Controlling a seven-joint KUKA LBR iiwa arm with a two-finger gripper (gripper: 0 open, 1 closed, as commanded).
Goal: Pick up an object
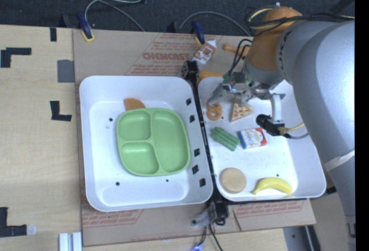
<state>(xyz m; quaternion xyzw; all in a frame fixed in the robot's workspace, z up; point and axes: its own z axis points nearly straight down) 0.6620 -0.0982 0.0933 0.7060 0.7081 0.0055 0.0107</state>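
from above the bench, the gripper (235, 89) hangs low over the right bin (300, 158), just above a pizza slice (240, 110) and a pretzel (214, 111); i cannot tell how it stands. nearby lie a green pod (224, 138), a small carton (252, 138), a round cookie (233, 180) and a banana (272, 186). the left bin (92, 128) bears a green divided plate (153, 141).

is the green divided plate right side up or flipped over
Right side up: the green plate in the left bin shows its three sunken compartments facing the camera.

Two bins (92, 128), one plate (153, 141), six small items (233, 179).
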